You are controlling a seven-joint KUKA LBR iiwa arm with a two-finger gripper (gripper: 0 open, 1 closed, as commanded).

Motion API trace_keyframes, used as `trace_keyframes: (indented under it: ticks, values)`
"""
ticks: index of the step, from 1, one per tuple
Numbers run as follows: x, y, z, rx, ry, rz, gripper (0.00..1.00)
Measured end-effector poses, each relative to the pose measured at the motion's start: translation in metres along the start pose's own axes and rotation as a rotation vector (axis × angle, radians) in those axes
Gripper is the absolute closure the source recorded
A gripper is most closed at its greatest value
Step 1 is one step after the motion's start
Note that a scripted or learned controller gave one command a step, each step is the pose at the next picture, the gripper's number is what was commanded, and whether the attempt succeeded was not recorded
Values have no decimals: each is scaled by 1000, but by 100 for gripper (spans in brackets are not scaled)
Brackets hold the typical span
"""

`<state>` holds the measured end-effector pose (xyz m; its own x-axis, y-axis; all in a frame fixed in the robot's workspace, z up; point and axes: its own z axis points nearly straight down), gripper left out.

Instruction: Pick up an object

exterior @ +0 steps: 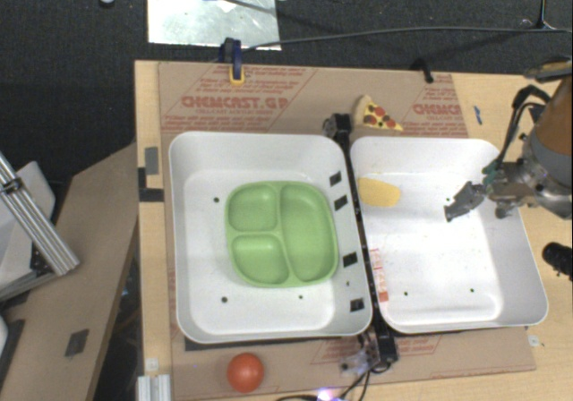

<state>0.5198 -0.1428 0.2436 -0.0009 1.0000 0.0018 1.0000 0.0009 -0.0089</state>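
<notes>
At the near edge of the bench (501, 350) a small red-orange ball (244, 371) lay outside the bins, just in front of the left bin's near-left corner. Behind it, the left bin (192, 211) held a green divided plate (281, 233) with three compartments, sitting about in the middle of the bin floor. The right bin (448, 301) carried the one loose item within easy reach: a flat yellow piece (380, 192), roughly oval, lying on the bin floor close to the bin's far-left corner, with its long axis running along the far wall, left to right in the view. The tool (465, 201) hung over the right half of that same bin, coming in from the right edge on the grey arm (548, 177); whether its fingers were spread or closed could not be told, and nothing was visible between them. The yellow piece lay to the tool's left and slightly farther back, clearly apart from it, with bare bin floor between. That made it the likeliest target: judged from this layout, the next move would be a short travel leftward toward the divider between the bins, then a descent, with the fingers best set across the piece's short width. Its flatness could make it hard to catch. Farther back, outside the bins, a toy pizza slice (377, 115) rested on the bench just beyond the right bin's far-left corner, and a blue-and-yellow clamp (233, 60) sat at the far edge of the bench.
</notes>
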Motion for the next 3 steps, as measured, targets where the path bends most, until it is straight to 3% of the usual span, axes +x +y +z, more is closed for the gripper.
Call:
trace_keyframes:
  ticks: [1,3]
  values:
    - [0,2,-5,-10,-2,-3,0]
    - [14,7,98,-6,-1,-1,0]
